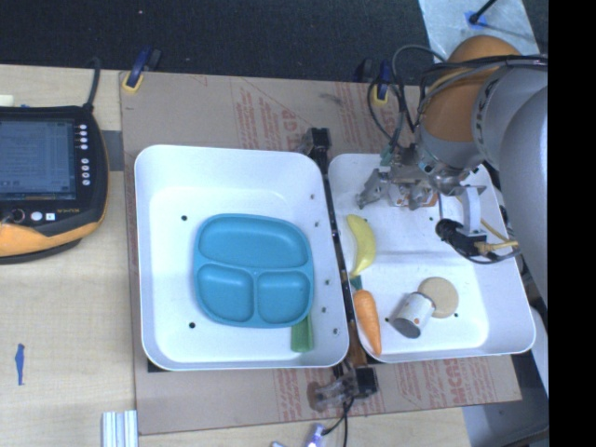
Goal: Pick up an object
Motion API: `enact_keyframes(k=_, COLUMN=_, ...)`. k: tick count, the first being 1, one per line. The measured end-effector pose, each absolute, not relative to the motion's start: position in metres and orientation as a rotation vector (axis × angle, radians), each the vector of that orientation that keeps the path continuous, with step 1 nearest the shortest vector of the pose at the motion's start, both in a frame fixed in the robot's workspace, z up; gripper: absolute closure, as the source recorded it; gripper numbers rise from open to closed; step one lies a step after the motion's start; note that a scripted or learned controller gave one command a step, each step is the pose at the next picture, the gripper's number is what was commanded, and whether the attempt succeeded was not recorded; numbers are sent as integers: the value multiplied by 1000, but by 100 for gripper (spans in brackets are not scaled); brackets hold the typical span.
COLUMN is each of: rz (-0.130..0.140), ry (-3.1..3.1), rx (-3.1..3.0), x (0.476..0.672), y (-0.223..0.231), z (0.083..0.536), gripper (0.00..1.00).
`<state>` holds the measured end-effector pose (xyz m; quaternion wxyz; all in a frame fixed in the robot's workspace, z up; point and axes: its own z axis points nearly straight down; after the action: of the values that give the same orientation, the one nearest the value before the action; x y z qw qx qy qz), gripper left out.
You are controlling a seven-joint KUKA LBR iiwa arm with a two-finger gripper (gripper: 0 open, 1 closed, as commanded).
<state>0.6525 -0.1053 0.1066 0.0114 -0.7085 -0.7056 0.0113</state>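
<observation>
Currently the gripper (pixel 399 192) of the grey arm with an orange band (pixel 517 147) hangs over the right shallow white bin (pixel 503 338), at the 12 o'clock part of it. From this view it is not possible to tell if the gripper is open or closed.

The things to pick lie lower in the same bin. A yellow curved banana (pixel 361 243) lies along the 9 o'clock wall, at 7 o'clock from the gripper and apart from it. An orange carrot (pixel 368 322) lies at the 7 o'clock corner, just below the banana. A small grey cup (pixel 411 313) lies on its side near the 6 o'clock edge, and a tan round disc (pixel 440 296) is just beside it at 1 o'clock.

The left shallow white bin (pixel 163 250) holds a blue plastic plate with three compartments (pixel 251 270) at its centre, and a green block (pixel 302 335) lies at the plate's 5 o'clock
</observation>
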Motion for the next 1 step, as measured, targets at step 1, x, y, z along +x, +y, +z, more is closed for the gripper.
enact_keyframes(k=1, rz=8, ry=-2223, rx=-2215, x=638, y=-96, z=91, gripper=0)
